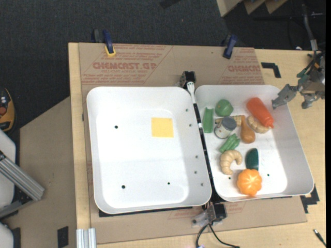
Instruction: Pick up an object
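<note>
Carrot (259, 112) lies in the right bin (295, 154), near its far edge. Gripper (296, 96) hangs beside it at the bin's far right corner, fingers spread, holding nothing.

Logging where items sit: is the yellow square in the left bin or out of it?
In. The yellow square lies flat on the floor of the left bin, inside its rim, toward the upper middle.

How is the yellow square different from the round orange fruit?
The yellow square looks flat and has straight edges and corners, while the orange fruit is round and plump. The yellow square lies alone in the left bin; the orange fruit sits in the right bin, close to other toy foods. The square is pale yellow, the fruit deep orange. Both rest on a white bin floor, and the gripper touches neither.
</note>
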Robot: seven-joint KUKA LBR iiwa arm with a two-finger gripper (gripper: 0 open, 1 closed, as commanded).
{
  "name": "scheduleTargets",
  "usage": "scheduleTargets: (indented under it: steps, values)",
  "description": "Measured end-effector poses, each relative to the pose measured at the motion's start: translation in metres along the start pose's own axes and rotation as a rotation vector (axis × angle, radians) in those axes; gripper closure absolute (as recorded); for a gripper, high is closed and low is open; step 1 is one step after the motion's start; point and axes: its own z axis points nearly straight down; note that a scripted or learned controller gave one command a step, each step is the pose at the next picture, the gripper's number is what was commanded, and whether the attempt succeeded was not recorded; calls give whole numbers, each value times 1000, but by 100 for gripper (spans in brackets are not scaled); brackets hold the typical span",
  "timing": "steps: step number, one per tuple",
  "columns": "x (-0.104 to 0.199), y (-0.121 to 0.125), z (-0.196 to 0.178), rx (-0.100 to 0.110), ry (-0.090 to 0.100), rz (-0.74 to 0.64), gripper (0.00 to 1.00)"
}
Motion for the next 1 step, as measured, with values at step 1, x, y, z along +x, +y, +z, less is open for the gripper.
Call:
scheduleTargets:
  steps: [1]
  values:
    - [58, -23, 115, 10, 6, -3, 0]
